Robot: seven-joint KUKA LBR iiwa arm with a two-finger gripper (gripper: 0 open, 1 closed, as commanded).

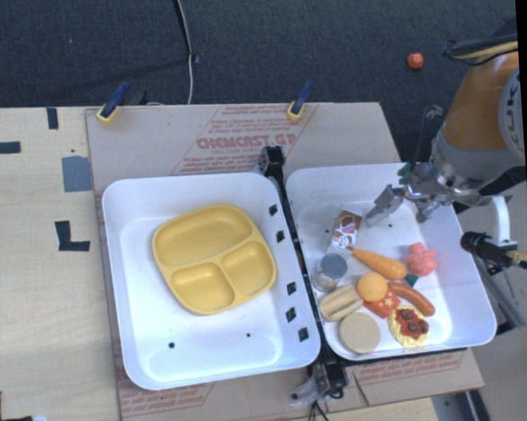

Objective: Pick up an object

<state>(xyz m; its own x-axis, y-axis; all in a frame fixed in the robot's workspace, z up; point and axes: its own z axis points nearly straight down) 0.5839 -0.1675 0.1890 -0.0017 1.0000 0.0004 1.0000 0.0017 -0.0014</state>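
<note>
My gripper (pixel 402 204) hangs over the back of the right bin (pixel 470 326), open with nothing between its fingers. One finger (pixel 382 204) points left toward a small brown and white carton (pixel 345 229), which lies a short way off and untouched. Toy foods are clustered nearer the front of this bin: a grey can (pixel 332 268), a carrot (pixel 381 263), an orange (pixel 371 287), a pink piece (pixel 420 259), a sausage (pixel 413 299), a bread roll (pixel 338 301), a round biscuit (pixel 359 332) and a pizza slice (pixel 409 327).
The left bin (pixel 138 349) holds a yellow divided plate (pixel 214 258). A black divider (pixel 289 248) runs between the bins. The arm's orange band (pixel 477 109) rises at the right. A small orange ball (pixel 415 59) lies on the dark floor behind.
</note>
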